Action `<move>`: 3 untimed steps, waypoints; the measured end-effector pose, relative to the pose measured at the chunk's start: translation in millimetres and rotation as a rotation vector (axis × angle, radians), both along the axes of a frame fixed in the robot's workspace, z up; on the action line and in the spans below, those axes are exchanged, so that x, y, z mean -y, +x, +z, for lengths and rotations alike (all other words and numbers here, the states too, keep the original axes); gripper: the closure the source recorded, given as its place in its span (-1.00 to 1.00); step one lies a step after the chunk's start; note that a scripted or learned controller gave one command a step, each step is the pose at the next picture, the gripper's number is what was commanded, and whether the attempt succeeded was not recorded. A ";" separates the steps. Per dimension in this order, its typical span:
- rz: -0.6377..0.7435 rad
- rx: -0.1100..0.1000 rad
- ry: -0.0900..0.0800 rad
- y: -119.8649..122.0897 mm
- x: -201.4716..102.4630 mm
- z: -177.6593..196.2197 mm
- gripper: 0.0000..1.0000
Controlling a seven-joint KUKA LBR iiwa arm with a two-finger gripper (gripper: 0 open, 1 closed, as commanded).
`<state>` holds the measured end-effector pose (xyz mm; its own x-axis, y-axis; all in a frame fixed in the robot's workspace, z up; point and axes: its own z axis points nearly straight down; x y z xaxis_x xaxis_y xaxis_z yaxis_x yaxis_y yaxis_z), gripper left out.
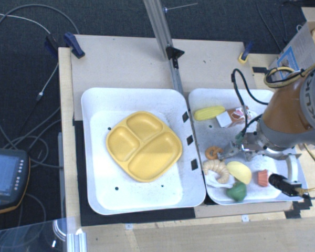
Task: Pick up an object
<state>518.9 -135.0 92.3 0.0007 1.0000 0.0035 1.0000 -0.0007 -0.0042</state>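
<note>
The gripper is lowered beside the pretzel; its state cannot be told. A closing grasp is needed next.

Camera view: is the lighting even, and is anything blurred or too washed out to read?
Camera view: lighting is soft and even, with faint shadows under the yellow plate; the right bin floor reads bright but not blown out; the small items there look slightly soft; the arm covers the pincer, so its state is unreadable.
</note>
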 end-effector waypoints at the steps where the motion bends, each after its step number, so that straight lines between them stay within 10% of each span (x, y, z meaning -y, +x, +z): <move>1: 0.002 0.008 -0.002 2.0 -0.1 13.7 1.00; 3: 0.003 0.010 -0.005 -3.4 -5.6 103.2 1.00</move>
